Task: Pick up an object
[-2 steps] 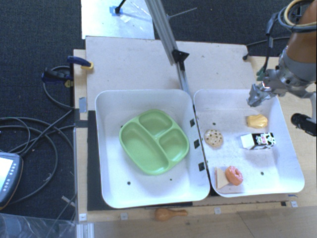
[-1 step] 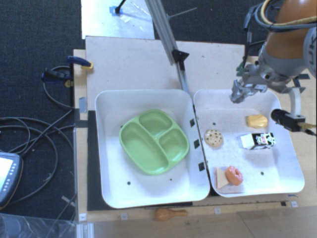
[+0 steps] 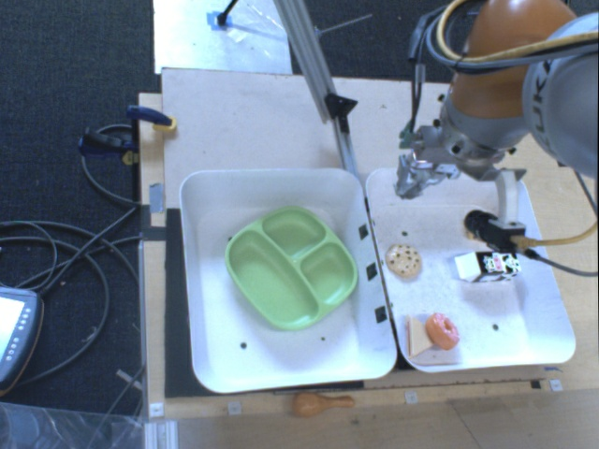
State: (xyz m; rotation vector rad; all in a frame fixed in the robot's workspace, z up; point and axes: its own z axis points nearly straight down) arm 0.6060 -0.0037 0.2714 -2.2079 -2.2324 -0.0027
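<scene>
Grey arm (image 3: 562,73), orange band, yellow and black cables, metallic gripper (image 3: 412,178).

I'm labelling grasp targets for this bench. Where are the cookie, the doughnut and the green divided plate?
cookie (image 3: 403,261), camera view, centre of its speckled top.
doughnut (image 3: 442,330), camera view, on its orange glazed ring.
green divided plate (image 3: 251,282), camera view, on the floor of its large compartment.
</scene>
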